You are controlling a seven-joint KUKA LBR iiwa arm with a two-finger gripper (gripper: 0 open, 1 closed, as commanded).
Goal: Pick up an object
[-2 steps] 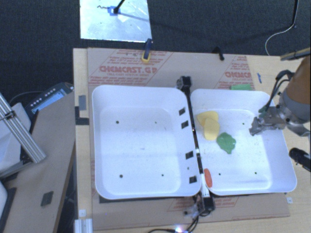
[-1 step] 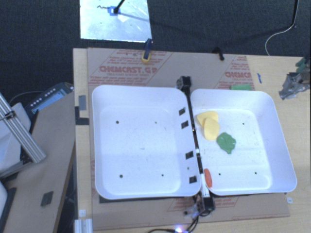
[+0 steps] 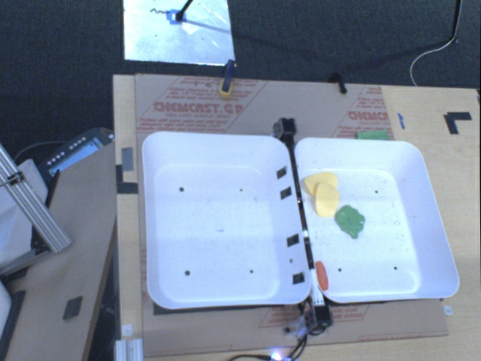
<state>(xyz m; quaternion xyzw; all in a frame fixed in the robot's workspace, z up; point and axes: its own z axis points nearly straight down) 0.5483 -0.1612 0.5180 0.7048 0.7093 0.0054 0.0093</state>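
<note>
While nothing reaches over the desk (image 3: 421, 104) yet, we start at the left bin (image 3: 218, 216), bare white floor, so no target there. Across the divider, the right bin (image 3: 398, 277) carries everything: two pale yellow pieces (image 3: 322, 191) overlapping near the inner wall, a green lump (image 3: 349, 221) just beside them, and a small orange piece (image 3: 322, 275) tucked against the divider. I'd judge the green one easiest, sitting clear of the wall. As for the hand, I cannot tell its state.

Arm and claw — out of frame
</note>
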